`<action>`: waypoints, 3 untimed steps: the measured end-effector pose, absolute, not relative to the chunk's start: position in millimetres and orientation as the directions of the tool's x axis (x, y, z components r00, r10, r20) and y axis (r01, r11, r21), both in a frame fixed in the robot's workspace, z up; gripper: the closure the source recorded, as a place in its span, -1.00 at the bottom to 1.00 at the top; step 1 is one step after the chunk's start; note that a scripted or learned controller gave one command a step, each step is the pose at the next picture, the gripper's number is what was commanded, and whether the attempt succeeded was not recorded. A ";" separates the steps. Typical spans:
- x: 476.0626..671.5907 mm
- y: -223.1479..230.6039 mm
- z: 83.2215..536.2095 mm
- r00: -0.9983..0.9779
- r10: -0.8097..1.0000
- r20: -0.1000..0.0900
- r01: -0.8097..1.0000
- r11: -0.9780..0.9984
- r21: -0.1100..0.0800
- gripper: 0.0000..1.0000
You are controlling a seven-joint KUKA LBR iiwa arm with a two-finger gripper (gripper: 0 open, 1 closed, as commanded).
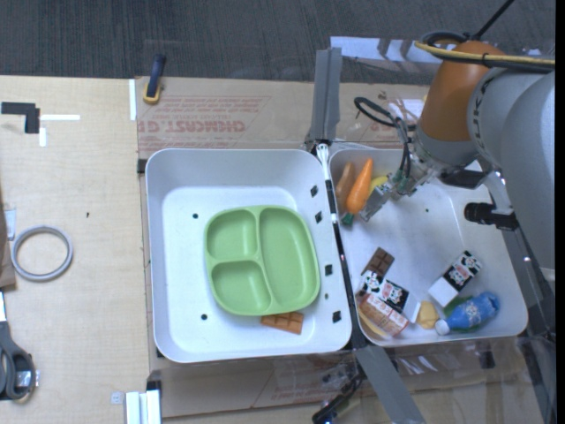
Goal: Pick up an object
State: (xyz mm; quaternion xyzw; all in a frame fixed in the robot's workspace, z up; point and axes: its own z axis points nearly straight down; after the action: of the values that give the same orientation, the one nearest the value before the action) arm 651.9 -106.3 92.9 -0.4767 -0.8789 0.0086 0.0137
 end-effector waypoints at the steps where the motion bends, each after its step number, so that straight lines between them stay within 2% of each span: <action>1: 652.3 -104.5 90.9 -0.461 0.887 0.014 0.887 0.461 -0.027 -1.00; 2: 532.9 -123.0 91.3 -0.442 0.897 0.000 0.897 0.442 -0.002 -1.00; 3: 533.1 -123.8 100.1 -0.439 0.898 -0.001 0.898 0.439 -0.001 1.00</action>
State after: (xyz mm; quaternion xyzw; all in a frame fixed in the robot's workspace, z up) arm 533.1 -123.8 100.1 -0.5294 -0.8483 0.0006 0.0000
